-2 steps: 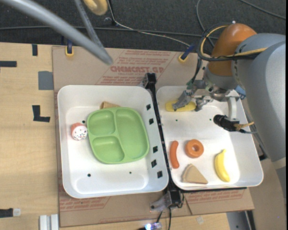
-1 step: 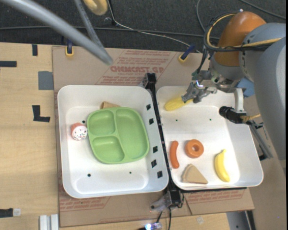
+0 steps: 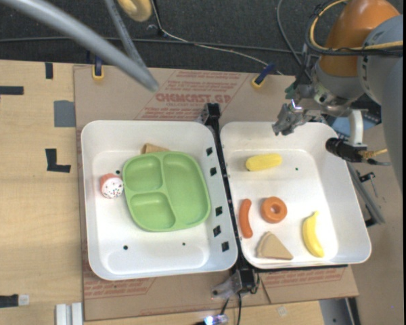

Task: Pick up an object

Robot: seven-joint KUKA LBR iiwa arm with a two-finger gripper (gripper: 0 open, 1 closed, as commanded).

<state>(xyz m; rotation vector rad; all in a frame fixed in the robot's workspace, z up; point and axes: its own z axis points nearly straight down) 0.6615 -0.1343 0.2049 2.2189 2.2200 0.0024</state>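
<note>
The jaws (image 3: pixel 285 126) of the grey arm are seen hovering over the far edge of the right-hand shallow white bin (image 3: pixel 338 181); whether they are parted or closed cannot be told, and nothing is seen between them.

Nearest below the jaws, toward the camera and slightly to the view's left, a yellow oblong toy resembling a corn cob (image 3: pixel 264 162) is found lying flat on the bin floor. Its long axis runs across the view, almost level, with the right end tipped slightly away from the camera. It is judged the likeliest target, since it lies apart from the other items and from the bin walls, leaving room on both long sides.

Further from the jaws, toward the near rim, an orange ring-shaped toy doughnut (image 3: pixel 275 209), a slim red-orange toy sausage (image 3: pixel 245 219) with its axis running near to far, a tan wedge-shaped toy (image 3: pixel 275 247) and a yellow toy banana (image 3: pixel 312 234), also lying near to far, are grouped loosely.

Well to the left of the jaws, across the divider, a green compartmented plastic tray (image 3: pixel 167 190) and a small white speckled ball (image 3: pixel 111 187) are held in the other white bin (image 3: pixel 155 259). Both bins rest on the counter (image 3: pixel 27 208).
</note>
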